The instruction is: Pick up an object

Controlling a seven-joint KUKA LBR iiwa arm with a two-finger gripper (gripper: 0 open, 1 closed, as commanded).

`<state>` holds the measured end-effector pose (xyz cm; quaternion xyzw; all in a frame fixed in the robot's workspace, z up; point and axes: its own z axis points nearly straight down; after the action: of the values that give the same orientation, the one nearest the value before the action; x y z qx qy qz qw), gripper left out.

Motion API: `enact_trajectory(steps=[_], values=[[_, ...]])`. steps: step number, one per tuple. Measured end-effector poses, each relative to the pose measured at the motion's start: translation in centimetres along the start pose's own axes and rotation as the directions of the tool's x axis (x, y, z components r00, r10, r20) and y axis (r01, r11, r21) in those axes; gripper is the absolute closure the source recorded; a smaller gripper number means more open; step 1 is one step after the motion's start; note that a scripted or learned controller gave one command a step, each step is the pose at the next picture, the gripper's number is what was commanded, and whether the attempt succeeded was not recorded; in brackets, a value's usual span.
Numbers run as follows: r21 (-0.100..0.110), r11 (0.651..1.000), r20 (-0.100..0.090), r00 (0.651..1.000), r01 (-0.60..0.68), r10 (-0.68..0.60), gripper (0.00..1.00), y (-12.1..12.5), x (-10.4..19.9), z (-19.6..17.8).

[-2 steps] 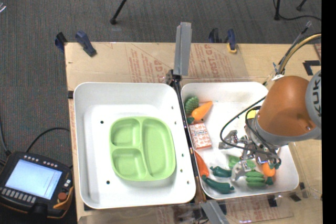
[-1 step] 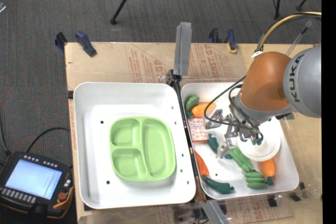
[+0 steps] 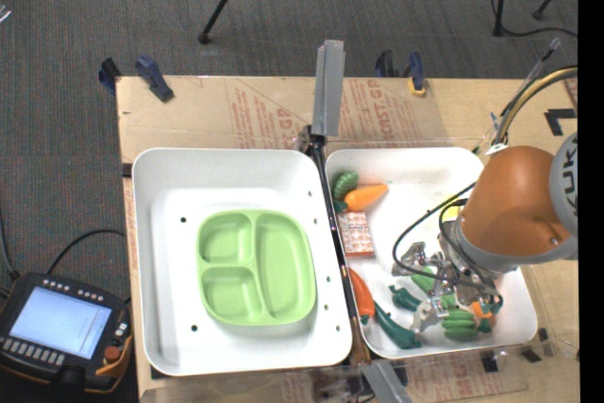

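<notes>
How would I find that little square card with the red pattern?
Look in the right-hand white bin, along its left wall beside the divider. Just below the orange carrot lies the flat square card. It is the only flat, printed item; the others there are rounded toy vegetables.

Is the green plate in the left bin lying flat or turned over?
Flat, right side up: the green plate shows its three hollow compartments facing up in the left bin.

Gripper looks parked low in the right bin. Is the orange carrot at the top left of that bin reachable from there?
Probably yes. The carrot lies in the open near the right bin's far left corner, touched only by a green piece beside it. The gripper is over the clutter at the near side.
</notes>
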<state>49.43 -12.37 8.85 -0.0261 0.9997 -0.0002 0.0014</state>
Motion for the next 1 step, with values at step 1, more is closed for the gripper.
enact_trajectory(steps=[1], values=[[-0.002,1.000,-0.002,1.000,0.023,-0.023,0.00,2.71,-0.89,0.16]])
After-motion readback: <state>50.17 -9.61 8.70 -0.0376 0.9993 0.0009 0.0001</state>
